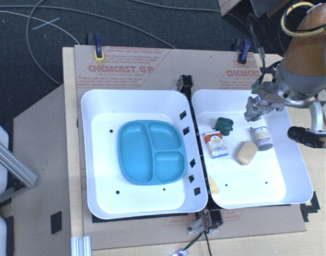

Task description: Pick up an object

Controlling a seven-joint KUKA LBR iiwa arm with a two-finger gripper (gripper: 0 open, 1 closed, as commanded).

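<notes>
"CHEMCAST GP" on board (123,68)

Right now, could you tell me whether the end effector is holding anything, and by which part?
Nothing is held. The end effector hovers over the right bin, apart from the small can, the green object and the beige block.

The gripper (253,112) hung over the right bin (291,188), above a small can (262,138), tan block (246,153), carton (216,144) and green piece (223,125). A blue divided plate (151,151) lay in the left bin (99,143).
</notes>
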